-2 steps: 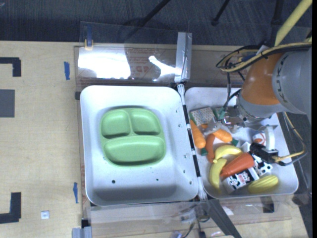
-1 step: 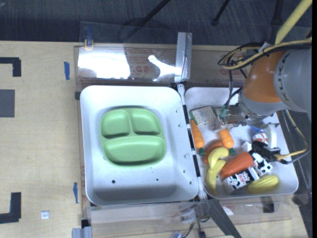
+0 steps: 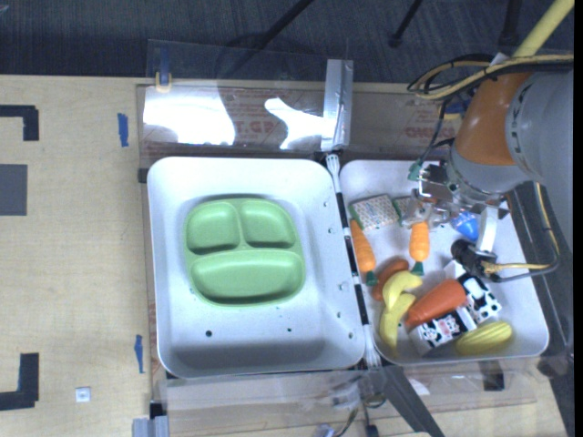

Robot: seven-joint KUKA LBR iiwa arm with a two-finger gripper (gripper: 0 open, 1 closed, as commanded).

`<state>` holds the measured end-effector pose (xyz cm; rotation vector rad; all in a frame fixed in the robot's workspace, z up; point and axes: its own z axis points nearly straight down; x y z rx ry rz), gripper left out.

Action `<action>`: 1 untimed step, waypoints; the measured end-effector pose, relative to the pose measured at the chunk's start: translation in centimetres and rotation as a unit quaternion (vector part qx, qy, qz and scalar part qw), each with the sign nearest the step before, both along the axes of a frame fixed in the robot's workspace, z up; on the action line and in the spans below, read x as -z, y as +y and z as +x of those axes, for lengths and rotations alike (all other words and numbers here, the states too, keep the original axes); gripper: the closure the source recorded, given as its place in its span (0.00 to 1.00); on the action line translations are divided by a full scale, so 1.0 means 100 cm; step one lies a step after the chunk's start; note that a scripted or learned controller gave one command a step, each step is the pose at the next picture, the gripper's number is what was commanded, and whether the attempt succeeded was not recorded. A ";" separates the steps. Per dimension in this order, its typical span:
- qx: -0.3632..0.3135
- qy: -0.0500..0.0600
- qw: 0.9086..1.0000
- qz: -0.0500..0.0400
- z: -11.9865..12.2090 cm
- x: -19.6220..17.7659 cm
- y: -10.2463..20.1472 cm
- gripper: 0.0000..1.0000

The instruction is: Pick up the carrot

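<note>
Gripper (image 3: pixel 435 209) and wrist are seen over the upper part of the right bin (image 3: pixel 533 321), reaching in from the right below the orange band; whether anything is held, or how the gripper stands, cannot be told from this slanting view.

Several carrot-like toys are present. A small carrot (image 3: pixel 419 241) with a green tip pointing down lies just below and slightly left of the gripper, its long axis roughly upright in the picture. A slimmer orange carrot (image 3: pixel 363 248) lies along the bin's left wall, well to the left of the gripper, also running top to bottom. A larger, darker orange carrot (image 3: pixel 434 302) rests lower in the pile, tilted, with its thick end up to the right, lying across a yellow banana (image 3: pixel 395 304). The small carrot is judged the nearest candidate, so the coming move is taken to be a short descent down and to the left.

All three look like smooth, glossy moulded plastic, tapered and rounded, and are likely to slip from a loose pinch. A patterned packet (image 3: pixel 375 211) lies near the small carrot, and a black-and-white die (image 3: pixel 439 330) and a second yellow fruit (image 3: pixel 485 337) crowd the lower pile. A green divided plate (image 3: pixel 242 248) sits in the left bin (image 3: pixel 173 244).
</note>
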<state>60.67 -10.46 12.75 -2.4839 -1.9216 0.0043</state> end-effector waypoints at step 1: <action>0.038 0.001 0.999 0.000 0.047 -0.054 0.027 1.00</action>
